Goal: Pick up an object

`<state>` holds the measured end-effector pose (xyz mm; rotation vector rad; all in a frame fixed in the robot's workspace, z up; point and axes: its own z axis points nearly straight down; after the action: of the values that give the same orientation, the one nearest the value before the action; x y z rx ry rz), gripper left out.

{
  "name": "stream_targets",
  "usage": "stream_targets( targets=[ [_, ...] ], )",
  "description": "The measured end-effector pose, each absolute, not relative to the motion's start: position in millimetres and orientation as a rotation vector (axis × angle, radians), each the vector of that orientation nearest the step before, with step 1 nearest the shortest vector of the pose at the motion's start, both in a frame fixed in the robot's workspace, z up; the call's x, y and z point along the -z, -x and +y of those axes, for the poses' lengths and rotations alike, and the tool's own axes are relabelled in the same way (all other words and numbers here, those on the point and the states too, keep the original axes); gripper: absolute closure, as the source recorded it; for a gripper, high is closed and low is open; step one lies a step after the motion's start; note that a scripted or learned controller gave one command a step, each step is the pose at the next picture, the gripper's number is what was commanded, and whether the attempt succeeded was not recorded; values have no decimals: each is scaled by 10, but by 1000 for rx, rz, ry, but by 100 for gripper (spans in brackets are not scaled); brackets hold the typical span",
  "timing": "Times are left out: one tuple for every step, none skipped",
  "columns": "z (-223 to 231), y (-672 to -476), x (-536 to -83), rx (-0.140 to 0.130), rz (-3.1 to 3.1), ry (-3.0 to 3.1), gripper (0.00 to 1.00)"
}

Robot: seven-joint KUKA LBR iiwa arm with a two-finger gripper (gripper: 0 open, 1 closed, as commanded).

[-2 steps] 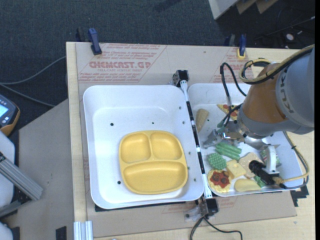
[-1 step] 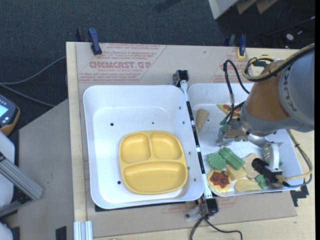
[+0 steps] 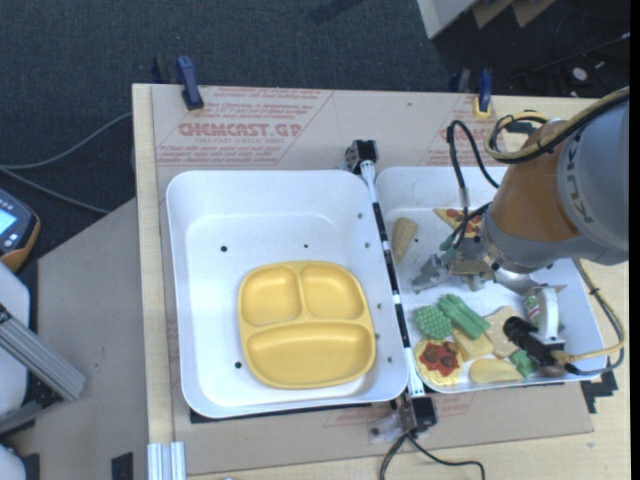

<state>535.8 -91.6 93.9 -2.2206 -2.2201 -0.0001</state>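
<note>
My gripper point(image 3: 437, 270) hangs low over the left middle of the right bin point(image 3: 420, 183), with the grey and orange arm reaching in from the right. Toy foods lie around it. A beige wedge point(image 3: 403, 237) sits just to its upper left by the bin's left wall. A green ridged piece point(image 3: 434, 321) and a green pod point(image 3: 466, 314) lie just below it. A small pizza round point(image 3: 440, 359) and a pale yellow piece point(image 3: 494, 372) rest near the front wall. A red and yellow piece point(image 3: 452, 215) lies behind the gripper, partly hidden by the arm.
The left bin point(image 3: 200, 208) holds a yellow divided plate point(image 3: 303, 323) at its front centre. A black divider rail point(image 3: 385, 258) runs between the two bins. Blue clamps point(image 3: 187, 81) grip the board at the back edge.
</note>
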Motion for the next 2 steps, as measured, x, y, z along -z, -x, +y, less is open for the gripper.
stream_targets(
  targets=[
    [-1706,-5570,-1425,2,-2222,2232,0],
    [-2055,-6185,-1855,5,-2231,2227,0]
  ],
)
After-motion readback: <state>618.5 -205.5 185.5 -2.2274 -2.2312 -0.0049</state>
